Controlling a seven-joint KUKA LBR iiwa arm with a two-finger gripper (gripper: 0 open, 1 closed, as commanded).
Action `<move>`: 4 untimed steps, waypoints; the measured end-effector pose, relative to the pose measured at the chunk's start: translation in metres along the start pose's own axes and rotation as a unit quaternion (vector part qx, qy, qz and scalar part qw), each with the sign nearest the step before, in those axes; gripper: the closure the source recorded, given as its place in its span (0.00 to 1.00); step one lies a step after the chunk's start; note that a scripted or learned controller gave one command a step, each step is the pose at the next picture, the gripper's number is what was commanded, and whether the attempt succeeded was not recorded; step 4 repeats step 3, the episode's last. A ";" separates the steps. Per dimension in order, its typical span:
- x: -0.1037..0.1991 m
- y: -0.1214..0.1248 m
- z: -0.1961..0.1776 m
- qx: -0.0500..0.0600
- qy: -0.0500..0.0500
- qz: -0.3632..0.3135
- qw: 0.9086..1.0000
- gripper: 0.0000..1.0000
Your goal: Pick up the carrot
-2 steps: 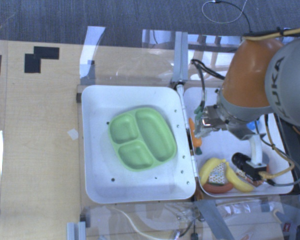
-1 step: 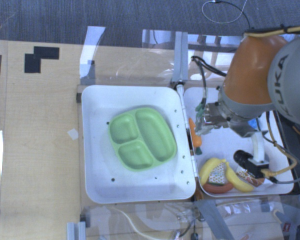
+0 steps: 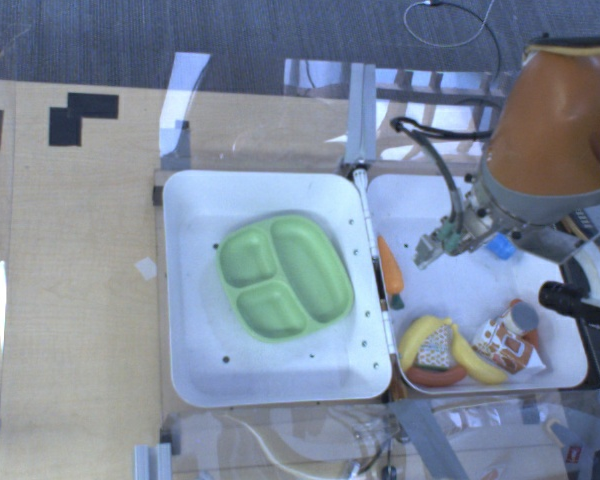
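Carrot (image 3: 388,270) by bin wall, left of pincer (image 3: 432,247)

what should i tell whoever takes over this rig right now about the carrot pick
Hand: above the right bin, nothing seen between its fingers; whether open or shut can't be told.
Carrot: lying in the right bin along its left wall, to the hand's left in view.
Also in the right bin: banana, small carton, blue item. Green divided plate sits in the left bin.
Done: nothing, carrot not yet grasped.
Left: move over the carrot, grasp, lift.
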State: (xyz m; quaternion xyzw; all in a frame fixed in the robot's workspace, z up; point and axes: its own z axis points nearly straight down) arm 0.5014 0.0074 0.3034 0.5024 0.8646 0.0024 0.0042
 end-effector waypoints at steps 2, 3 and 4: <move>-0.061 -0.050 0.054 0.000 0.000 -0.458 0.889 1.00; -0.054 -0.046 0.080 0.000 0.000 -0.533 0.846 1.00; -0.054 -0.046 0.080 0.000 0.000 -0.533 0.846 1.00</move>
